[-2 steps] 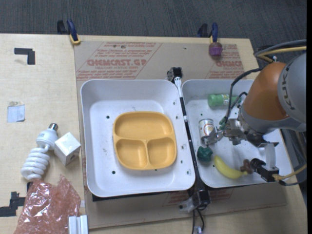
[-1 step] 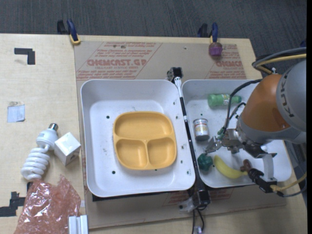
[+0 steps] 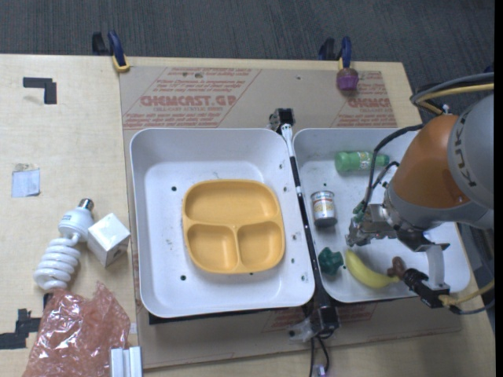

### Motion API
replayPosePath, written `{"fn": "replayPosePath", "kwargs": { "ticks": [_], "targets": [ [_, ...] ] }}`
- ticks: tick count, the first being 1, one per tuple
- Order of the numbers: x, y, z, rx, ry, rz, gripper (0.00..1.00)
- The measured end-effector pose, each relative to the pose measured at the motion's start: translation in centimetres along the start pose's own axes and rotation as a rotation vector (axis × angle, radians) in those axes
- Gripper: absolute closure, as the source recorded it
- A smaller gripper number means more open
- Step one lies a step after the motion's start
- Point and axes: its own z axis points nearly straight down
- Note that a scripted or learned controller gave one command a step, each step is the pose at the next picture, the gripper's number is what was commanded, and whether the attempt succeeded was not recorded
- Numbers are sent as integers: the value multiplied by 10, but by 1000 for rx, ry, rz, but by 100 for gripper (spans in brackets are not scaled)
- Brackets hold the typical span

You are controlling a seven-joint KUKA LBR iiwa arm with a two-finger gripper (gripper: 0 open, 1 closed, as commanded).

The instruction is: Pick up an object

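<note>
While the gripper (image 3: pixel 363 234), its grip unreadable, hangs above one banana (image 3: pixel 366 271), the right bin (image 3: pixel 314 144) has one can (image 3: pixel 323 208), one green bottle (image 3: pixel 360 161).

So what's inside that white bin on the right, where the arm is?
The right bin holds a green bottle, a small can, a dark green object and a banana. The arm covers much of the bin's right side, hiding anything beneath it.

Layout relative to the can (image 3: pixel 323 208)

Bottle (image 3: pixel 360 161) behind it, banana (image 3: pixel 367 271) in front, divided tray (image 3: pixel 233 226) left in the adjoining bin (image 3: pixel 157 234).
</note>
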Motion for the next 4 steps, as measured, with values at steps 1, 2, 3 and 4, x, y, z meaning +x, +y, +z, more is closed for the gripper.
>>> {"fn": "replayPosePath", "kwargs": {
  "ticks": [1,2,3,4],
  "targets": [
    [-1,67,5,2,-1,-4,100],
    [-5,67,4,-1,-8,-1,0],
    [-4,38,8,-6,-12,4,0],
    [-2,38,-1,-3,-6,2,100]
  ]
}}
